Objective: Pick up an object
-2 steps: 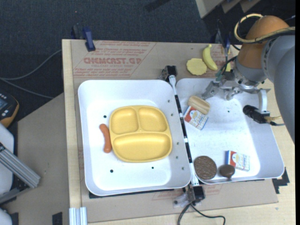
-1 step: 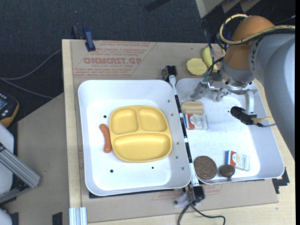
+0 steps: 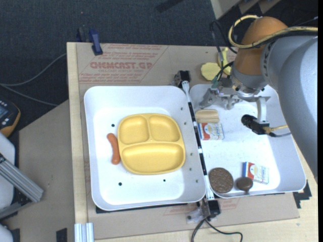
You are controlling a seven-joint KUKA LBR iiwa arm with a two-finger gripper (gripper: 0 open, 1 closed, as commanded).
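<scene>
We see the arm [image 3: 282, 59] reaching in from the upper right of the frame, its orange band at the top and its grey bulk filling the right edge. The pincer [image 3: 222, 96] hangs over the upper left corner of the right bin [image 3: 282, 183]; we cannot tell how far open it is, and nothing shows between its fingers. Just below it, against the bin's left wall, lies a tan block [image 3: 207, 116], touching a red and white carton [image 3: 211, 131] beneath it. At the lower part of the same bin sit a brown disc [image 3: 221, 180], a small dark lump [image 3: 244, 184] just beside it, and a blue and white box [image 3: 256, 172] to their right. A yellow piece [image 3: 209, 70] lies on the desk [image 3: 126, 64] above that bin, near the wrist. In the left bin [image 3: 96, 160], centre of the frame, rests a yellow divided plate [image 3: 150, 143] with three compartments, and an orange sausage [image 3: 114, 148] lies just beside its left edge. A blue clip [image 3: 95, 41] stands at the desk's upper left corner.
</scene>
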